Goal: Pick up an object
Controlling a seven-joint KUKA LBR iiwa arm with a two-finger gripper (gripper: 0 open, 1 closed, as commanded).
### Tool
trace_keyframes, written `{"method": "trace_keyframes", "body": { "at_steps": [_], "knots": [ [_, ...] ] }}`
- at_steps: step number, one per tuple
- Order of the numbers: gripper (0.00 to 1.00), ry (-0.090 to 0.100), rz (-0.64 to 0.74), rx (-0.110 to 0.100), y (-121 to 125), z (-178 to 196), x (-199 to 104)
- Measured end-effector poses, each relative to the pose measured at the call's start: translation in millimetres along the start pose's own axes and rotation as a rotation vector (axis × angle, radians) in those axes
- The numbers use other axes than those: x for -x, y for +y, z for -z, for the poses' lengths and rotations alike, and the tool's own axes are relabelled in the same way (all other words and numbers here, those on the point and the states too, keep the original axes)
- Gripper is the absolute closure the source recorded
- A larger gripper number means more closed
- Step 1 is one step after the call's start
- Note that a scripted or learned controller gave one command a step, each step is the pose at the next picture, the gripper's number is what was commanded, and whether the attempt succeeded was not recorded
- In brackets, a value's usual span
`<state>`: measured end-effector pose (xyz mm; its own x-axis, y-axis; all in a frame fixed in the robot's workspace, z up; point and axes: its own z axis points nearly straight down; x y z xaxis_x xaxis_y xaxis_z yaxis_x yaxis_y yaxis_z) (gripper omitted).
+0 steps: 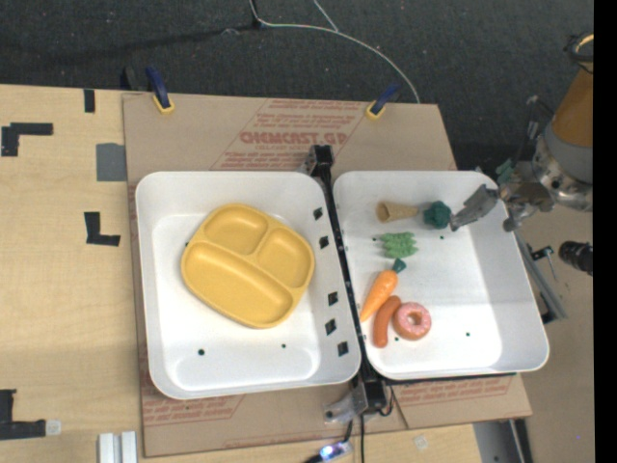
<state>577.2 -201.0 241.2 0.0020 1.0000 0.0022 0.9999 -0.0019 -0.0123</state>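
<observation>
Tool [494, 207] spread, grasping nothing; ice cream cone [416, 212] just left.

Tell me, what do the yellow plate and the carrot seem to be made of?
The yellow divided plate looks like moulded plastic: one even colour, smooth rounded compartment ridges, a soft sheen. The toy carrot also looks like plastic or rubber: flat orange, a plain green top. The view cannot tell which.

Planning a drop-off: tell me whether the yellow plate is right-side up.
Right-side up: the yellow plate shows its three hollow compartments facing upward.
</observation>
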Motion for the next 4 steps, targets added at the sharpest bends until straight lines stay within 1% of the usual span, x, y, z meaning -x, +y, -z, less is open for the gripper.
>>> {"method": "trace_keyframes", "body": {
  "at_steps": [1,2,3,4],
  "knots": [
    [0.00,-0.003,0.003,0.011,2,6,0],
    [0.00,-0.002,0.002,0.004,-1,-57,5],
    [0.00,-0.002,0.002,0.004,-11,-112,9],
    [0.00,-0.005,0.003,0.012,-11,-158,9]
  ]
}}
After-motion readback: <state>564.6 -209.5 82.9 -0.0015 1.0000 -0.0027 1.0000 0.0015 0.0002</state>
